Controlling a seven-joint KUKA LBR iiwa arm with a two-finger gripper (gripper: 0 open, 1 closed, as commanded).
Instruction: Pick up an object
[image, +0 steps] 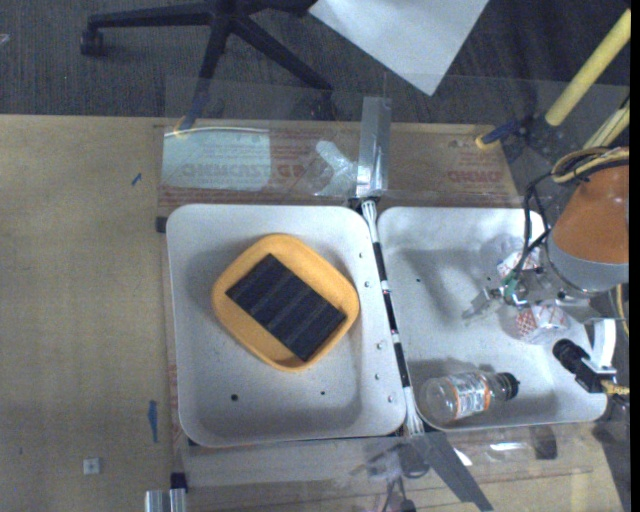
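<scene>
Arm (600, 225) cut by right edge — gripper (500, 292) blurred, crumpled wrapper (538, 320) partly hidden.

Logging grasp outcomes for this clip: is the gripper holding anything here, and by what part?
Cannot be told. The gripper sits low in the right bin by a crumpled wrapper, but nothing shows clearly between its fingers. The bottle lies untouched.

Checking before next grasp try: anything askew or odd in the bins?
Minor only. The plastic bottle lies on its side at the right bin's near edge. The yellow tray sits rotated in the left bin. No spill or damage visible.
</scene>
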